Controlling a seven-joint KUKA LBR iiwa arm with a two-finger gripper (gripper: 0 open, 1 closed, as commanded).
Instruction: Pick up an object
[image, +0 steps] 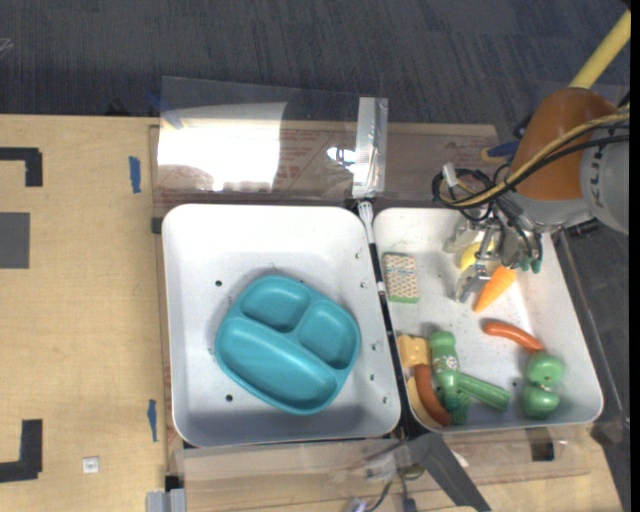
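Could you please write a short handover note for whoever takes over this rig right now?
Pincer: low over the upper part of the right bin, right at an orange carrot-shaped toy; a yellow piece sits beside it. A firm grasp cannot be confirmed from the view.
Right bin also holds: a patterned pale block, an orange-red sausage shape, a green apple-like toy, and a cluster of green, yellow and red-brown pieces at the bottom left.
Left bin: a teal divided plate.
Done: the arm has reached the objects.
Left: confirm the grasp and lift one object.
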